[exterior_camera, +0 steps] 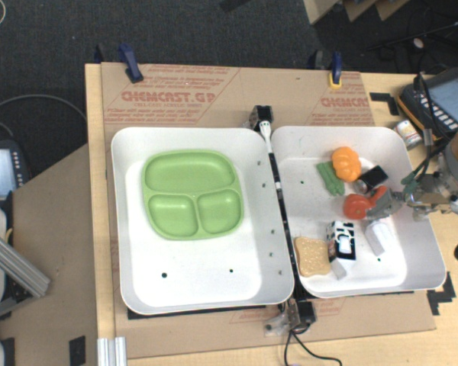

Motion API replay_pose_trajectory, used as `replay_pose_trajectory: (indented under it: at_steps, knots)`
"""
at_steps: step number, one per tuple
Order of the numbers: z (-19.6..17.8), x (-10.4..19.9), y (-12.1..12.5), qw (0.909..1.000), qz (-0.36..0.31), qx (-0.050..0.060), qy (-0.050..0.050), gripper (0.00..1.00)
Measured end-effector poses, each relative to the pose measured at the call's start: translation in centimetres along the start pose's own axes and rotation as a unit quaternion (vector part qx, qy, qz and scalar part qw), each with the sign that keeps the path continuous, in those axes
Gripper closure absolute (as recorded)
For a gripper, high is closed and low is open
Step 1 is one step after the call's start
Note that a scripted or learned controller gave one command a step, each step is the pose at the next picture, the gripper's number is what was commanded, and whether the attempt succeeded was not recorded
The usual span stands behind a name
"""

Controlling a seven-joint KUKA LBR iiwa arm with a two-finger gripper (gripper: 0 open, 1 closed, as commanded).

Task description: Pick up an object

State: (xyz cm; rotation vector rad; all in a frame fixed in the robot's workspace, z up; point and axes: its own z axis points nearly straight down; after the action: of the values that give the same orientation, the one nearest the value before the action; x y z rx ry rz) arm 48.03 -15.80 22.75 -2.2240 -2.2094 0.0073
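Observation:
The right bin (420, 269) holds several small items. An orange fruit (346, 162) lies beside a green piece (330, 178) and a small black block (372, 178). Below them sits a red tomato-like object (357, 206). A slice of toast (313, 255), a black-and-white package (343, 241) and a white piece (376, 239) lie nearer the front. My gripper (387, 204) reaches in from the right, low over the bin, its tip just right of the red object. Nothing is visibly held.
The left bin (130, 265) holds a green divided plate (191, 194). A black cable (275, 181) runs along the seam between the bins. Clamps (130, 62) grip the back of the cardboard-covered bench, and a device (440, 105) sits at the far right.

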Motion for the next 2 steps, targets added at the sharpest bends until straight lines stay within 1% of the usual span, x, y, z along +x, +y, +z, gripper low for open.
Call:
replay_pose_trajectory:
  at_steps: [1,2]
  knots:
    - [14.8,2.8,0.8,1.0,-0.002,-0.003,0.001,0.0]
    - [14.0,6.2,0.2,1.0,-0.003,-0.008,-0.002,0.0]
